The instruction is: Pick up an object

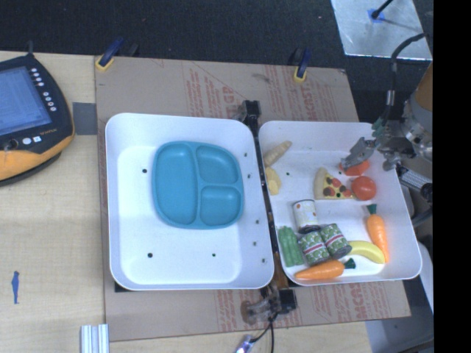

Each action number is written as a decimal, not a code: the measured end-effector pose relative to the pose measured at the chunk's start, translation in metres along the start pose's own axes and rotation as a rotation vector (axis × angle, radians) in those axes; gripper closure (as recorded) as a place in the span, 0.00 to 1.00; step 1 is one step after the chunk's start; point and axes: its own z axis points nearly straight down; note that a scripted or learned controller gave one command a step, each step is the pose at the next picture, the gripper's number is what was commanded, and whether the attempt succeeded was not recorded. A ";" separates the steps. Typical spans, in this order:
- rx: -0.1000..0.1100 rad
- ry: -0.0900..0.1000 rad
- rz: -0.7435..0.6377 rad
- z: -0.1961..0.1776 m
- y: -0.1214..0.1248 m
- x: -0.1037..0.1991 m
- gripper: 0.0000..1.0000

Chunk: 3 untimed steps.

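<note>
My gripper [358,155] hangs over the upper right part of the right bin [309,137]. A small red-orange piece [355,168] lies right under its tip, touching or nearly so. Just below that sit a red tomato [363,188] and a pizza slice [330,184]. Further down the bin are an orange carrot [377,235], a banana [366,251], a second carrot [320,271], patterned packets [324,243], a green vegetable [288,245] and a small white can [304,213]. Two pale yellow pieces [277,153] lie by the left wall.
The left bin [129,219] holds a blue divided plate [197,184]. A control pendant with a screen [26,116] rests at the far left of the bench. Clamps [109,54] pin the cardboard sheet under both bins.
</note>
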 end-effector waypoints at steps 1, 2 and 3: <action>0.002 -0.001 0.000 0.110 0.020 -0.036 0.00; -0.006 -0.003 -0.002 0.124 0.061 -0.014 0.00; -0.004 -0.002 -0.004 0.113 0.061 -0.014 1.00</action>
